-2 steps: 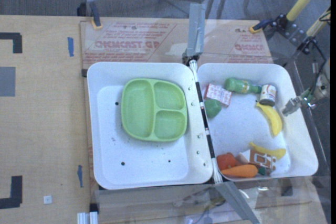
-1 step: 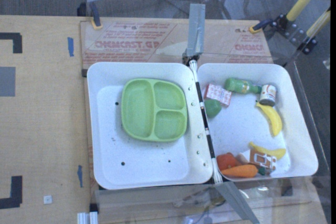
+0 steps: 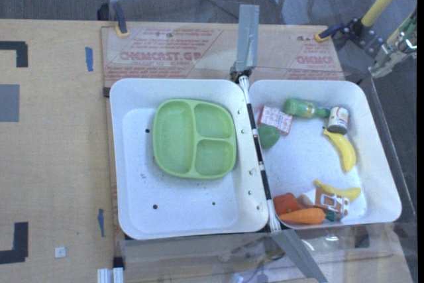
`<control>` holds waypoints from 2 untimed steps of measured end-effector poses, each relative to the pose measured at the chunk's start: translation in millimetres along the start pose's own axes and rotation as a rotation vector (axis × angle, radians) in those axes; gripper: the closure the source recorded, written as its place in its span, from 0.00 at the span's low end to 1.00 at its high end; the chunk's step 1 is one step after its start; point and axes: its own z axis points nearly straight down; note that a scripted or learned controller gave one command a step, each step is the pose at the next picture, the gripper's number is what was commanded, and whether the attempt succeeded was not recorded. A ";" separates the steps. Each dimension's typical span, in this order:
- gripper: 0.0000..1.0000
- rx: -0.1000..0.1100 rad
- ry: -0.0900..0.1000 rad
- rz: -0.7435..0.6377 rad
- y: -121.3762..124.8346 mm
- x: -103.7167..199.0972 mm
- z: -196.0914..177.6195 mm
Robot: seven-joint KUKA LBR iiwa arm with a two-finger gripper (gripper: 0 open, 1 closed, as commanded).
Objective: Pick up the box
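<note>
We count two white bins side by side: the left bin (image 3: 129,209) and the right bin (image 3: 381,162). The left bin holds one green plate (image 3: 195,138) with three compartments and nothing in them. In the right bin we count nine things. There is one box (image 3: 275,119), red and white, at the bin's upper left, just beside the divider. It touches one round green item (image 3: 268,136) below it. There is also one green bottle (image 3: 305,108) lying on its side along the top, and one small can (image 3: 338,119) right of it. There are two bananas: banana one (image 3: 343,150) at mid right and banana two (image 3: 343,193) at lower right. One small orange and white carton (image 3: 329,201) lies against banana two. One carrot (image 3: 305,215) lies along the bottom edge, and one red item (image 3: 286,203) sits just above it. The box and can labels are too small to read. Behind the bins lie two brown cardboard sheets. The left sheet (image 3: 162,50) has red print that reads roughly "CHEMCAST", and the print on the right sheet is fainter. The gripper (image 3: 395,53) sits at the upper right of the frame, outside both bins and well apart from the box. We cannot tell whether the claw is open or closed, and we see nothing held in it.
</note>
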 end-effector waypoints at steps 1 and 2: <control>1.00 -0.003 -0.003 0.066 38.7 -56.8 -56.4; 0.00 -0.003 -0.003 0.065 39.0 -56.2 -56.2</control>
